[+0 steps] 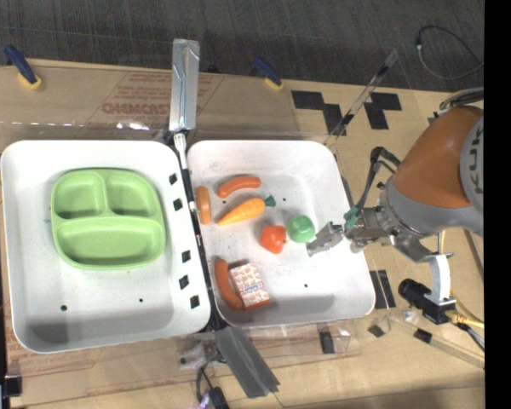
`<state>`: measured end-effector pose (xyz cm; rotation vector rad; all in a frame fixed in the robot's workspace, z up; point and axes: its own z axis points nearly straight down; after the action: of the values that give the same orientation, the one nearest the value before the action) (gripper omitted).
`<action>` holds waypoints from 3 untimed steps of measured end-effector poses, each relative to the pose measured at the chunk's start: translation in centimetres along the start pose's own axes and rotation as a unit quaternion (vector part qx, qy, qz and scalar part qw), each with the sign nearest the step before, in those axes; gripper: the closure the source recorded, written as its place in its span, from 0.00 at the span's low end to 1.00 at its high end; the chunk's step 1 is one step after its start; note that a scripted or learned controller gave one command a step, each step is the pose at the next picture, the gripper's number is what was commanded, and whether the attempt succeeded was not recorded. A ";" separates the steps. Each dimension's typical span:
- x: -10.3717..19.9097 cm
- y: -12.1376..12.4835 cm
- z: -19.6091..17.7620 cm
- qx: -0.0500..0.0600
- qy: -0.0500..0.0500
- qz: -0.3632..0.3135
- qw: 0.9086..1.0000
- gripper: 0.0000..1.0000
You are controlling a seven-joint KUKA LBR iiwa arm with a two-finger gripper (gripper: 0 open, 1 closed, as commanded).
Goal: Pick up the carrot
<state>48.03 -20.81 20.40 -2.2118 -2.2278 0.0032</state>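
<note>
Carrot lies mid right bin, between sausage and tomato; gripper hovers near the green ball, empty, finger spread unclear; crowded neighbours risk a wrong grasp.

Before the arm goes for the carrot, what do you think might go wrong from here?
1. The carrot lies tilted, close under the sausage; the hand might pinch the wrong one.
2. The green ball and red pepper lie between hand and carrot, so a low approach may knock them.
</note>
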 end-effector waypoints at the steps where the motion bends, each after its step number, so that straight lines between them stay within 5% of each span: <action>1: 1.0 8.0 3.1 0.000 0.000 0.227 0.974 0.00; 2: 3.8 7.6 -15.2 -0.002 0.000 0.229 0.974 0.00; 3: 7.1 9.4 -1.0 0.003 0.000 0.254 0.967 0.00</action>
<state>57.41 -13.66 21.34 -2.7030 -1.5901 0.0090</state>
